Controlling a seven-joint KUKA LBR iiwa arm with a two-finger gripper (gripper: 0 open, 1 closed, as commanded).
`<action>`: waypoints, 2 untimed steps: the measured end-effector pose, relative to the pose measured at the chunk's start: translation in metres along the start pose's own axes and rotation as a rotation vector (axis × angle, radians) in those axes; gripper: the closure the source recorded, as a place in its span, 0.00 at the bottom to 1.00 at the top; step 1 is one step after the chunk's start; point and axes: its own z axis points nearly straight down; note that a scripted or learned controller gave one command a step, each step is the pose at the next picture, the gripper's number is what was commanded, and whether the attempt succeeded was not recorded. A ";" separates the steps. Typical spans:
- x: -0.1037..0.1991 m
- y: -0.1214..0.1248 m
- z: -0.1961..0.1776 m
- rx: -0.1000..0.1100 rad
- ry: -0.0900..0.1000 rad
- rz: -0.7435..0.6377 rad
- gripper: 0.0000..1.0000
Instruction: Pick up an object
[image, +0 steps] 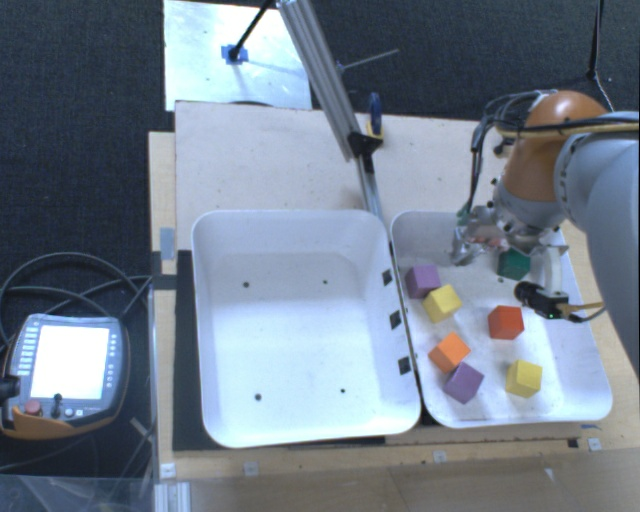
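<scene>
The green cube (514, 264) lies in the right bin (590, 395), near its far edge and toward its right side, and it looks like the likeliest target because the gripper (478, 244) hangs just beside it on the left, above the bin's far-left area. Whether the fingers are open or closed cannot be told from this slant, since the wrist hardware hides them, and nothing is visibly held between them. The main risk, as a judgement, is a miss: the gripper sits off to the cube's side, so a straight descent could land on bare bin floor or clip the cube's edge and push it toward the far wall. The red cube (506, 322) sits nearer the bin's middle, with a yellow cube (442, 302) and a purple cube (422, 279) close to the left wall; these are near enough that a sideways correction might nudge them. An orange cube (449, 352), a second purple cube (464, 382) and a second yellow cube (523, 378) rest toward the near edge, well apart from the gripper. The left bin (215, 400) plays no part yet.
</scene>
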 end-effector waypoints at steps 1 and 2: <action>-0.006 0.002 -0.047 -0.002 0.000 0.006 1.00; -0.003 -0.003 -0.108 -0.004 0.000 0.003 1.00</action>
